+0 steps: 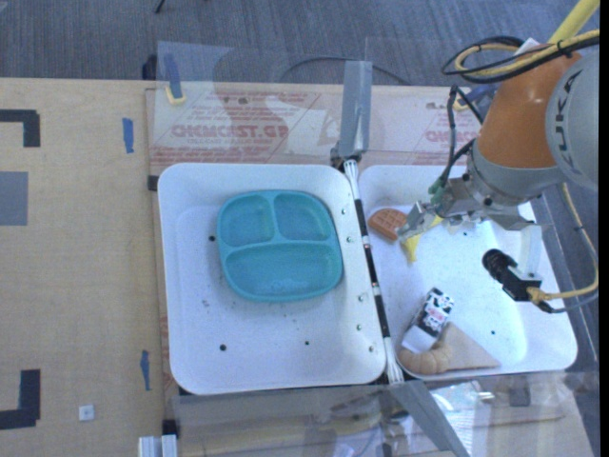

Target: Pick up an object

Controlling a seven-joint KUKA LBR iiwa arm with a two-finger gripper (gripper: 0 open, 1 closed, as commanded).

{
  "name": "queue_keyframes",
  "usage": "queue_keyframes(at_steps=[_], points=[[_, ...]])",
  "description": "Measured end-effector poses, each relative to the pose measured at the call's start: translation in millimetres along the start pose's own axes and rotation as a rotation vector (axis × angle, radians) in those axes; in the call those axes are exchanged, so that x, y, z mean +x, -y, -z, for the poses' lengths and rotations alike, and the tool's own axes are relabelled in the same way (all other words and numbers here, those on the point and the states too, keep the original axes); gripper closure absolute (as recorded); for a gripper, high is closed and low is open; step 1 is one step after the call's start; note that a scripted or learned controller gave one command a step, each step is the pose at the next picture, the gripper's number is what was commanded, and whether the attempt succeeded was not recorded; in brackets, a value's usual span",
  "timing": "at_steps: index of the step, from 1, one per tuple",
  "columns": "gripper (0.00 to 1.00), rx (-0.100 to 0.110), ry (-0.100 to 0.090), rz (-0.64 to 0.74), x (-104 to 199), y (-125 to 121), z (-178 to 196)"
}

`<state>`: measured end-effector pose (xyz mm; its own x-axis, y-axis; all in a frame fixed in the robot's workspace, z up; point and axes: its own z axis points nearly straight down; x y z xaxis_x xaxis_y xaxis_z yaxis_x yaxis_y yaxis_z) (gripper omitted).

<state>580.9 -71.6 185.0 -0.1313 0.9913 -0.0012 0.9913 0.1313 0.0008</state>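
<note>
So the arm comes in from the right, big orange band above the wrist, and its gripper is down inside the right bin, up near that bin's far left corner. The fingers are thin, dark and seen at a slant, so I honestly can't tell if they're apart or pressed together, and I can't see anything clearly sitting between them.

Right at the tip there's a small yellow piece, kind of a pointy wedge, bright yellow, lying on the white floor just under and touching or almost touching the fingertips, can't say which. Just to its left is a waffle-looking cookie, roundish, orange-brown with a grid texture, tucked against the bin's left wall.

Further toward the near edge of the same bin: a little cow-print carton, white with black blotches, lying tilted. Below it a tan croissant-shaped thing and a flat tan triangle beside it, the two touching or nearly so.

Left bin holds a teal divided plate, three compartments, sitting flat around the middle, a bit toward the far side. Well apart from the gripper
</note>
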Motion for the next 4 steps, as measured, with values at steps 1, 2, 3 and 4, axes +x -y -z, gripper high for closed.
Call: queue_keyframes(at_steps=[1,2,3,4], points=[[0.00,-0.002,0.000,0.133,-33.6,-13.3,-89.9],[1.00,-0.005,0.001,0.134,-33.4,-14.3,-79.5],[1.00,-0.001,0.001,0.353,-3.4,-72.8,0.9],[1.00,-0.002,0.000,0.332,63.6,-84.6,1.1]])
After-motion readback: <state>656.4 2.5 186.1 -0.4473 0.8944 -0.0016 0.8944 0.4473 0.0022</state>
